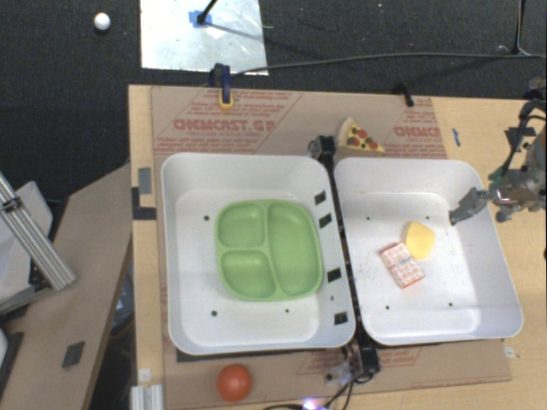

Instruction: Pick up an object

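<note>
In the right bin [479,314] lie a yellow rounded object [420,239] and, touching its lower left side, a small pink-and-red checkered box [402,265]. My gripper [485,207] hangs over the bin's right rim, to the upper right of the yellow object and apart from it. It is open, with nothing between its fingers. One finger [466,205] points down-left toward the bin floor.
The left bin [188,229] holds a green divided plate [268,248]. A toy pizza slice [361,137] lies on the board behind the bins, and a red ball [234,382] sits in front of the left bin. A metal sheet [202,24] and a white ball [102,21] are at the back.
</note>
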Tool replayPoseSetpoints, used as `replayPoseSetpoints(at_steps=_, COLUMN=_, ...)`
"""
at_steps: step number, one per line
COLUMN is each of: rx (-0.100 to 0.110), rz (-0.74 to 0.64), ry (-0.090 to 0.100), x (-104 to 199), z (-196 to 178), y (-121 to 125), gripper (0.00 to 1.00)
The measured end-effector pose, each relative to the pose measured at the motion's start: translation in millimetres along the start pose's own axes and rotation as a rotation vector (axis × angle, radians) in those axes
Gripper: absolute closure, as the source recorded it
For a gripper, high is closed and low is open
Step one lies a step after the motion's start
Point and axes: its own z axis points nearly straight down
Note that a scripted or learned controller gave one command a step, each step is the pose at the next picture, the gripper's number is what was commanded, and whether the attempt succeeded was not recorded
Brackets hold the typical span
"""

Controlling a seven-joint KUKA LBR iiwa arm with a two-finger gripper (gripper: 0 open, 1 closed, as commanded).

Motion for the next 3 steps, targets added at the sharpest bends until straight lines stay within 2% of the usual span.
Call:
replayPoseSetpoints(at_steps=1, rx=0.002, rz=0.001, ry=0.001, x=1, z=59, y=8, gripper=0.0)
replayPoseSetpoints(at_steps=3, rx=0.003, rz=0.002, ry=0.001, x=5, z=152, y=6, gripper=0.0)
